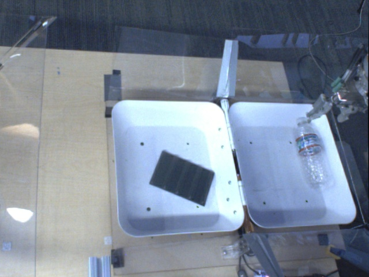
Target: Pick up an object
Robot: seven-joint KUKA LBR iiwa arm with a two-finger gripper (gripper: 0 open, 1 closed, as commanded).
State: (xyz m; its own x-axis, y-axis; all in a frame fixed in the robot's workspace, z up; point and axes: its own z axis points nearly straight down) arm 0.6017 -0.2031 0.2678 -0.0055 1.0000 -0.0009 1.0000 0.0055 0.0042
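Clear plastic bottle [311,153], labelled band near neck, lay on its side in right bin [271,212]. Dark ribbed rectangular pad [182,178] lay flat, skewed, in left bin [132,154].

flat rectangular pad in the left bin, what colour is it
Dark grey, faintly ribbed flat rectangular pad; clearest in the camera view.

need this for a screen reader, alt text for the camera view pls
Two shallow white bins sit side by side on a wooden bench: the left bin holds a dark flat rectangular pad, the right bin a clear plastic bottle. The gripper hangs above the right bin's far right corner.
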